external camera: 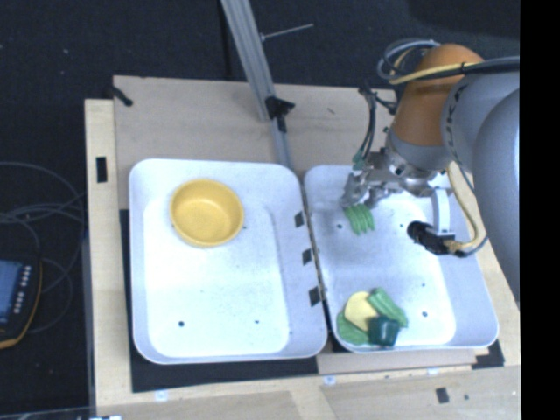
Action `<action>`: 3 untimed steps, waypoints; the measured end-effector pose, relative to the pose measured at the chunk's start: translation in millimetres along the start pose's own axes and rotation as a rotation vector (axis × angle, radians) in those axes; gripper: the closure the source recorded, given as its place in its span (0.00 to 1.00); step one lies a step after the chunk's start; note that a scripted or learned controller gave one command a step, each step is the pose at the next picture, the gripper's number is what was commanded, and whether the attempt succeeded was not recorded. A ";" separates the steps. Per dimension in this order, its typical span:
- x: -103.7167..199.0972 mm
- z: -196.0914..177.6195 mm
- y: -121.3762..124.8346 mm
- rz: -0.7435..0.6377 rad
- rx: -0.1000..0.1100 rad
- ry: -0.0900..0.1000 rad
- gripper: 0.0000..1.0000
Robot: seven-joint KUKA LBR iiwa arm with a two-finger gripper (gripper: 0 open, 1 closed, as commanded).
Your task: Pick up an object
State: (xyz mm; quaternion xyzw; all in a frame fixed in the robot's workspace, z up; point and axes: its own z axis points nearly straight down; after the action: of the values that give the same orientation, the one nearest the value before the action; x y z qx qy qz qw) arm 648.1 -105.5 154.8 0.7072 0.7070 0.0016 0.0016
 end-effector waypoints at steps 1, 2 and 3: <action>-0.6 -49.0 1.2 0.000 -0.001 0.000 1.00; 47.6 -65.9 -25.3 -0.004 0.002 0.001 1.00; 88.5 -79.0 -49.9 -0.004 0.003 0.001 1.00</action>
State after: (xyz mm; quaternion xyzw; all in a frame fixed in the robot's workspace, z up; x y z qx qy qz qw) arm 597.8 -16.9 233.5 0.7059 0.7084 0.0011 0.0002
